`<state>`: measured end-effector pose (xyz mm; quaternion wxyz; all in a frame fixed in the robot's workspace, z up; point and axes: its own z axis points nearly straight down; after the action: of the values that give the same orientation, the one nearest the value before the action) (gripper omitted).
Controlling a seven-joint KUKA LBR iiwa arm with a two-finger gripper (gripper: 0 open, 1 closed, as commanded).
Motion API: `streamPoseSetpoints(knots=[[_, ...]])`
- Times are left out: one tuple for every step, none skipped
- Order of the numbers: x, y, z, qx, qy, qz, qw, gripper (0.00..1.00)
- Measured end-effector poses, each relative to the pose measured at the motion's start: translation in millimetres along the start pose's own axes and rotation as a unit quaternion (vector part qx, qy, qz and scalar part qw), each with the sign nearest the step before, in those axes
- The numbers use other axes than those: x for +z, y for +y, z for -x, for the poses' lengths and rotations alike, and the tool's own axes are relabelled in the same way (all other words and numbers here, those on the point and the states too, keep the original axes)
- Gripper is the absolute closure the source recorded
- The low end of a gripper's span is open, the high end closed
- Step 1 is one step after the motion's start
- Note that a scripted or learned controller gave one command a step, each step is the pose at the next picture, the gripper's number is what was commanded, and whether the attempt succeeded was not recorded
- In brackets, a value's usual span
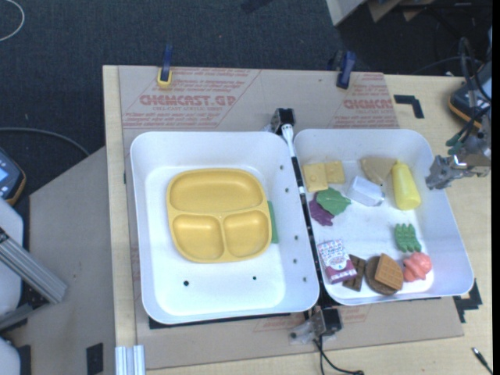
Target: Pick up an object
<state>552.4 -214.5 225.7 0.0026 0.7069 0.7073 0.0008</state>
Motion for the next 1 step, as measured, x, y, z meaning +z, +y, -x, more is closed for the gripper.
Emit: streamPoseSetpoints(knots=[[5.6,14.8,-50.3,-0.002,0.002,-0.003,1.0000,1.00]])
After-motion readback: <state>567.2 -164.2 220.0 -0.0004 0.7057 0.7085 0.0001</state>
